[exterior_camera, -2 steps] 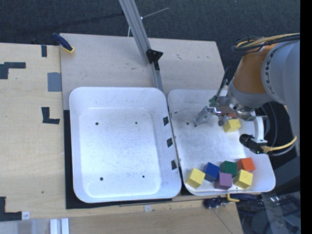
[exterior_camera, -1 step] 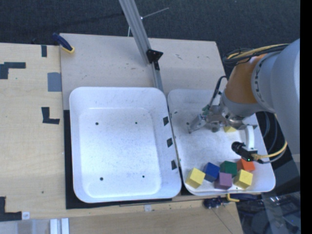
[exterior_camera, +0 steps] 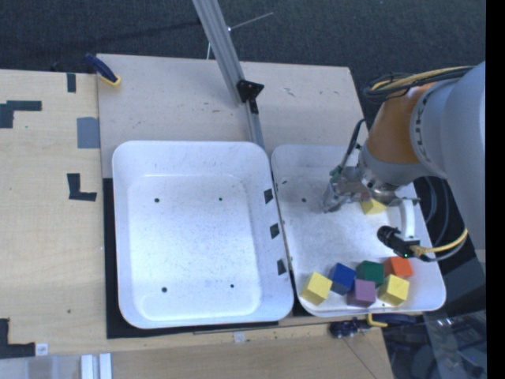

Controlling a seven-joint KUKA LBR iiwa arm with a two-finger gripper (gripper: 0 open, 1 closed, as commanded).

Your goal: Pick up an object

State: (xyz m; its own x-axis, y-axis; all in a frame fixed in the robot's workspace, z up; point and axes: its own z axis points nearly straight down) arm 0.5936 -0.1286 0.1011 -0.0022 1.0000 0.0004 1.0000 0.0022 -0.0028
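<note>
My gripper [exterior_camera: 334, 198] hangs low over the middle of the right bin [exterior_camera: 308, 172], reached in from the right under the orange-banded wrist. A small yellow block [exterior_camera: 372, 207] lies just to its right, partly hidden by the wrist, and I see nothing in the gripper. Along the bin's near edge sits a cluster of blocks: a yellow one [exterior_camera: 317, 287], a blue one [exterior_camera: 342, 277], a green one [exterior_camera: 369, 272], an orange one [exterior_camera: 401, 267], a purple one [exterior_camera: 364, 291] and another yellow one [exterior_camera: 395, 290].
The left bin [exterior_camera: 189, 235] lies beside the right one, their rims touching. A grey metal pole [exterior_camera: 225, 46] slants down from the top to the gap between the bins. Cables run along the arm's right side near the right bin's edge.
</note>
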